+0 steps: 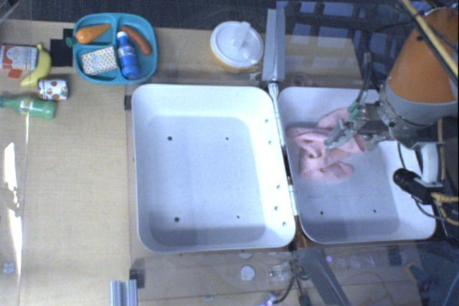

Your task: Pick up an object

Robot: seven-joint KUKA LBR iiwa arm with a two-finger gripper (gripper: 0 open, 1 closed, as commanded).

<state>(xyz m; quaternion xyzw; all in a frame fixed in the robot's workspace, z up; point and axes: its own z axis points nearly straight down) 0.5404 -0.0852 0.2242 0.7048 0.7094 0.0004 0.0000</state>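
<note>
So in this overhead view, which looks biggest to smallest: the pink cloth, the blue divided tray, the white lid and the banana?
1. Blue divided tray
2. Pink cloth, looking only slightly smaller than the tray, partly hidden by the tool
3. White lid
4. Banana

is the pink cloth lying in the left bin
No, the pink cloth lies in the right bin, under the tool.

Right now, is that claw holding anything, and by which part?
It cannot be told. The claw is down on the upper right part of the pink cloth in the right bin, but a grip isn't visible.
</note>
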